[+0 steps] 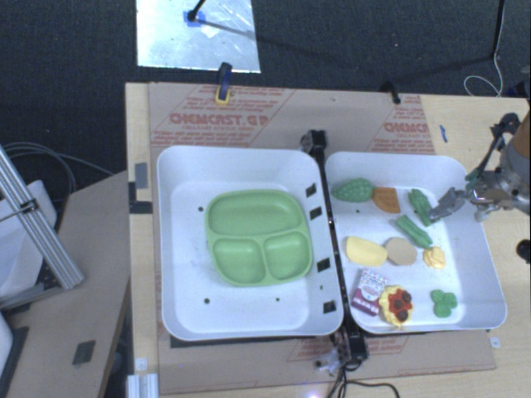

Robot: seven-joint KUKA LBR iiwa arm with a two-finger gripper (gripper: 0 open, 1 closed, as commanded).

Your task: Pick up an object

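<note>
Small plastic toy foods lie scattered in the right-hand shallow white bin [477, 259], among them a long green bean-pod piece [413, 230] near the middle and a smaller green pod [420, 203] just beside the grey metal claw [446, 204] reaching in from the right; whether the claw is apart or together cannot be told. The pieces look light, stiff and smooth, likely slippery, and the long pod seems best taken across its narrow middle. The left white bin [178, 222] carries a pale green three-compartment plastic tray [257, 237]. The brown board on the worktop [217, 116] reads "CHEMCAST GP".
</note>
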